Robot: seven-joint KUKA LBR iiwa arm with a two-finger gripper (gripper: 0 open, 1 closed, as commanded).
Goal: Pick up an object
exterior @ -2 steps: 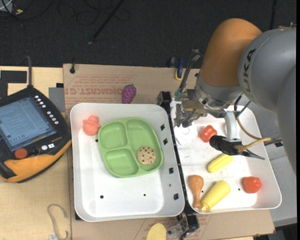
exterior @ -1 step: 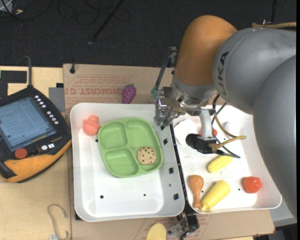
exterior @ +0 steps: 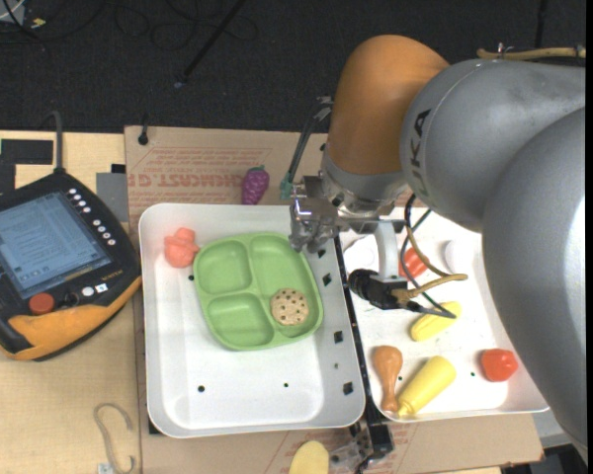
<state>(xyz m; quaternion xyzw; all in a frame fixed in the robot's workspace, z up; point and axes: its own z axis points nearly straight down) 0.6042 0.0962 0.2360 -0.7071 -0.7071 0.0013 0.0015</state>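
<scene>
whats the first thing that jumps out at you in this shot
The big grey arm with its orange band looms in from the right, its gripper low over the far right corner of the green divided plate in the left bin. A cookie lies in one of the plate's compartments, and a pink toy sits beside the plate at its far left. The right bin holds bright toy foods, among them a yellow bottle and a drumstick.

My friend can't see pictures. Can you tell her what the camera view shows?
A big grey robot arm reaches from the right, its gripper over the back edge of a green divided plate holding a cookie in the left white bin. The right bin holds toy foods, including a drumstick.
</scene>
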